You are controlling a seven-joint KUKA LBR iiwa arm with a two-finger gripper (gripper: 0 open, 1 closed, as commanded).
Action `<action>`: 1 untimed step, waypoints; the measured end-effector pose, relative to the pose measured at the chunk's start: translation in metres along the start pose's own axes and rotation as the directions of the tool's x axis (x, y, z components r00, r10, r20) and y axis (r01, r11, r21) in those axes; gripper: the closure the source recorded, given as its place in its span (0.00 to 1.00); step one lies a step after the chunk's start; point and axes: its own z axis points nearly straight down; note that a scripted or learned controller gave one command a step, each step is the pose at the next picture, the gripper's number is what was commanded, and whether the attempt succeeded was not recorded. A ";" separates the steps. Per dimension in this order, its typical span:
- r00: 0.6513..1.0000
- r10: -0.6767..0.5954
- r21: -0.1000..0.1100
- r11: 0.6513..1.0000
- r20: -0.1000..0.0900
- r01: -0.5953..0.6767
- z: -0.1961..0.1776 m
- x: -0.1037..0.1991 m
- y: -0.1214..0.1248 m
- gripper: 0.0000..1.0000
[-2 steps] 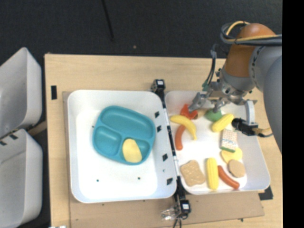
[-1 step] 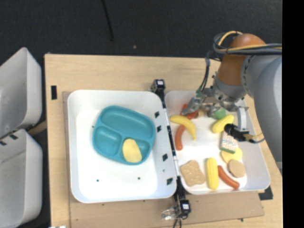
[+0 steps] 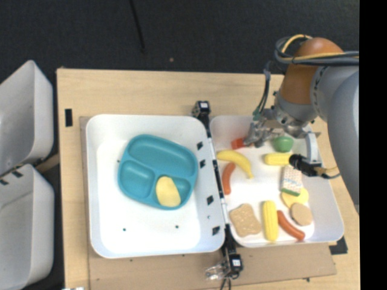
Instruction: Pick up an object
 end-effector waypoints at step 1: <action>1.000 0.000 -0.002 1.000 0.003 0.000 -0.058 0.006 0.006 1.00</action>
